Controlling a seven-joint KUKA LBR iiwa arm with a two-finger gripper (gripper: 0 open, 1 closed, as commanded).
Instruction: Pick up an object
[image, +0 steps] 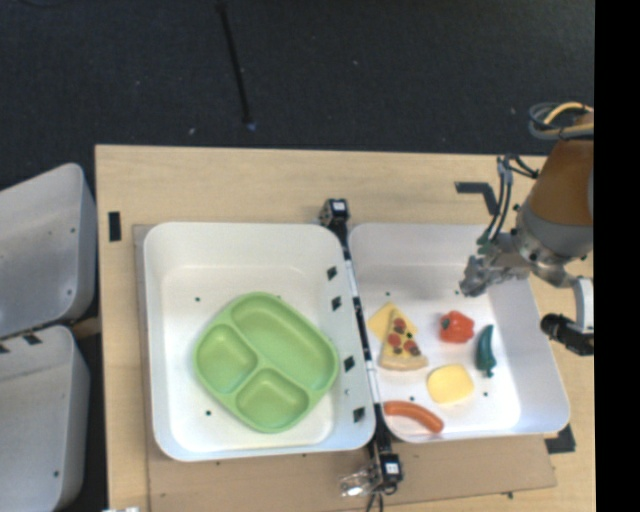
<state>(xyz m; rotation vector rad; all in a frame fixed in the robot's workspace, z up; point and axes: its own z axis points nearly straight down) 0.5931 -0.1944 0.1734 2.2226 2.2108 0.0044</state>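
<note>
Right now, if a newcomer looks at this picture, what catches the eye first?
The green divided tray fills much of the left bin. In the right bin, bright toy foods lie close together: a pizza slice, a red pepper and a sausage. The gripper hangs above that bin's far side.

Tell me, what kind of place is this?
Probably a robot test bench, not a kitchen: two white bins on a wooden bench, toy food like a pizza slice, and a robot arm.

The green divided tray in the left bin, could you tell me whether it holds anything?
Empty: all three compartments of the green tray show bare green plastic.
</note>
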